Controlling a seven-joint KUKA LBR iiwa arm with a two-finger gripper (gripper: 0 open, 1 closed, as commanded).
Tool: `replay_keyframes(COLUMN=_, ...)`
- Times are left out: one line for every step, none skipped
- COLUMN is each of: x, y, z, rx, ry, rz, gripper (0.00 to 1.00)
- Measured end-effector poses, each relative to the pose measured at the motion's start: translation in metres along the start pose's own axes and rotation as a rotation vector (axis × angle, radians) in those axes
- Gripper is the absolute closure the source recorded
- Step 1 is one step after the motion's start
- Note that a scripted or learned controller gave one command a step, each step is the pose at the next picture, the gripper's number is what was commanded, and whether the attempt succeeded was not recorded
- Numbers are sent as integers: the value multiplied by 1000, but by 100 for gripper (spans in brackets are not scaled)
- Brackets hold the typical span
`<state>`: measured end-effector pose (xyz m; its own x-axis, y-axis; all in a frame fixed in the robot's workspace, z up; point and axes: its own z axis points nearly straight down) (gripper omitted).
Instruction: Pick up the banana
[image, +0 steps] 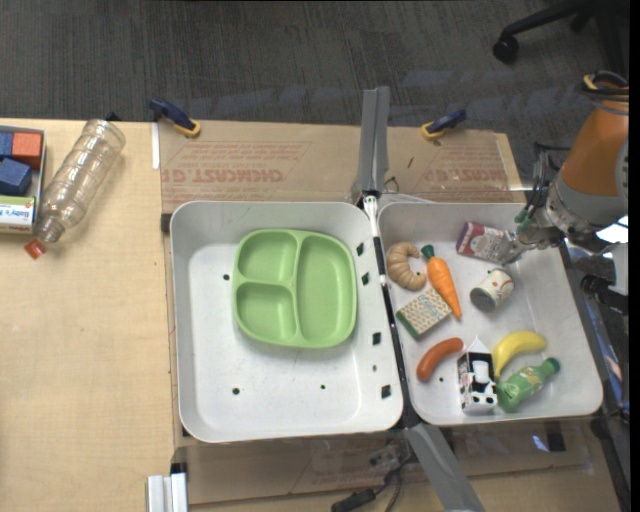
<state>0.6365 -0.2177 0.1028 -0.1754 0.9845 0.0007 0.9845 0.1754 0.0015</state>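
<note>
The yellow banana (518, 348) lies in the right bin (575, 300), near its front right corner, just above a green bottle (525, 383). My gripper (514, 246) hangs over the back of that same bin, well behind the banana. It is beside a pink packet (481, 240) and just above a small white cup (493, 288) lying on its side. Nothing of the banana is near the gripper.
The right bin also holds a carrot (443, 283), a croissant (406, 265), a cracker (424, 312), a red sausage (438, 358) and a small milk carton (478, 382). A green divided plate (296, 288) sits in the left bin (200, 330). A plastic bottle (78, 178) lies on the bench at left.
</note>
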Motion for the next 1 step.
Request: replay_keyframes(x=-5, y=0, z=-15, rx=0, ry=-3, rz=213, gripper=100)
